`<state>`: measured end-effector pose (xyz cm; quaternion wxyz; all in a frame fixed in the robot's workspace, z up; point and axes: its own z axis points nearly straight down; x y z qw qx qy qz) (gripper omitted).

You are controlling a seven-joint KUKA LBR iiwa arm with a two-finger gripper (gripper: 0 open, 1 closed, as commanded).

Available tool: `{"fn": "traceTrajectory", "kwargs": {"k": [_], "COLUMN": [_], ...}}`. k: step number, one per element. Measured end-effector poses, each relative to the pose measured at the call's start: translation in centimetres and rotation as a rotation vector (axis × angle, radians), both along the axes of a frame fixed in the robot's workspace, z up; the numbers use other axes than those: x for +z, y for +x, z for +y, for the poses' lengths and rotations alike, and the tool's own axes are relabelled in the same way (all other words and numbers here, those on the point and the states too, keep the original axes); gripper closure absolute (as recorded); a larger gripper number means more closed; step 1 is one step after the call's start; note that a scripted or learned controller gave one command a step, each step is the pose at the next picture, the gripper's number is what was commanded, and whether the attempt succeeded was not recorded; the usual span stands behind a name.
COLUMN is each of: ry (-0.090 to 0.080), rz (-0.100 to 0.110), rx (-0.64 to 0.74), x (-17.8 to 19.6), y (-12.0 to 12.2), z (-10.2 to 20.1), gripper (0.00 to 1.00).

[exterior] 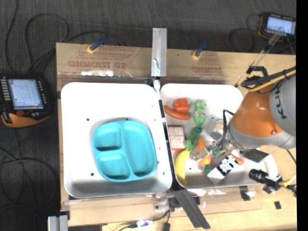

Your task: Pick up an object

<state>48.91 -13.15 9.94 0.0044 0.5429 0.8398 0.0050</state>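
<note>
Pincer [215,154] lowered into right bin [240,96], amid clutter; impossible to tell whether apart, together or clamped on anything. Nothing visibly lifted: pick apparently unfinished. Just beside, orange-green toy [198,144]; left, yellow piece [180,165]; far left, blue tray [126,149].

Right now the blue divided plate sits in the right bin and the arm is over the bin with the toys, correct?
Not quite. The camera view shows the blue divided plate in the left bin, not the right one. The rest holds: the arm is over the right bin, where the toys lie.
</note>
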Motion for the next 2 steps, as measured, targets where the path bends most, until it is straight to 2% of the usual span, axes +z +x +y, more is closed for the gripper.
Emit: {"fn": "traceTrajectory", "kwargs": {"k": [1, 2], "ry": [-0.005, -0.004], "rz": [0.016, 0.017], "rx": [-0.069, -0.176], "x": [15.6, 13.8], "y": [-0.6, 3.2], "z": [8.0, 10.9], "gripper": [1.0, 1.0]}}
